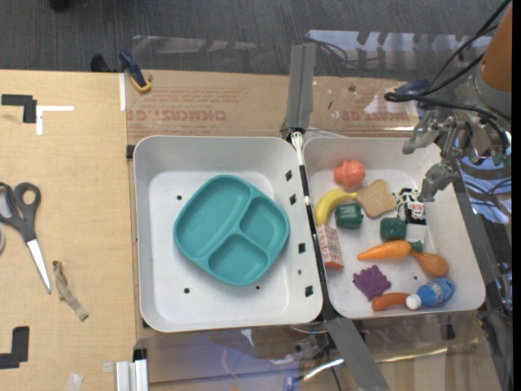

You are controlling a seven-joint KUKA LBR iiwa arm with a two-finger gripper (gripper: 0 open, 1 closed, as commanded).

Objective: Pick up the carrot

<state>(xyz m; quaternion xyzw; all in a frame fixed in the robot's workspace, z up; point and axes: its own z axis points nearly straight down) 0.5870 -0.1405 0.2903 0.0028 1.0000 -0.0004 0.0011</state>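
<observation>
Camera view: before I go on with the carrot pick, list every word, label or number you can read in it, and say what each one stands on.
Cardboard sheet behind the bins: red printed lettering, reversed in this view and too blurred to read.
Small red and white packet in the right bin: print too small to read.
Black and white carton in the right bin: markings too small to read.
Nothing else legible.

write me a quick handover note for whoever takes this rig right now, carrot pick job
Gripper: above the right bin's far right corner, holding nothing; can't tell whether it's open or shut.
Carrot: lying flat mid right bin, green top toward the right, a green block just behind it.
Teal plate: in the left bin.
Done: nothing yet, carrot not gripped.
Left: move over the carrot, descend, grasp, lift.
</observation>
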